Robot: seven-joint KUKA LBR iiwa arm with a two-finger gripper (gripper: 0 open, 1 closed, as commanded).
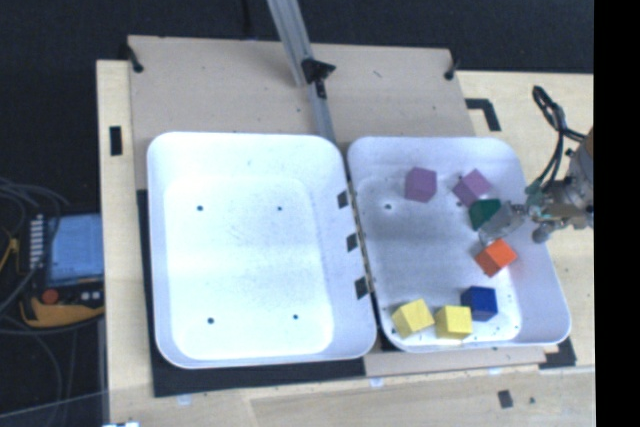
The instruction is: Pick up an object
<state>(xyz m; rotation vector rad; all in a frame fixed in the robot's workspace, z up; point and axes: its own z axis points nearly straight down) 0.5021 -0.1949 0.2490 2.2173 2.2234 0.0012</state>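
Seen from above at a slant: 2 shallow white bins side by side on a pale bench. Left bin (250,245) bare and white, marked by 4 small dark dots. Right bin (535,300) holding 7 small blocks. Near its far wall, a purple block (421,183) and, just right of it, a second purple block (472,185), tilted. Just below that one, a dark green block (486,212), close beside the gripper's tip. Further toward the near side, an orange block (496,257), tilted on 1 corner. Along the near wall, 2 yellow blocks (412,318) (455,321) just beside each other, with a blue block (480,301) touching the right one's far corner. Reaching in from the right edge over the right bin's right rim, the gripper (497,228), low between the green and orange blocks, near both. Cannot tell whether released or clenched: too small and blurred. Nothing visibly lifted. Behind the bins, a slanted grey metal rail (285,10) rising toward the top. At the left edge, a blue box (78,247) among cables.
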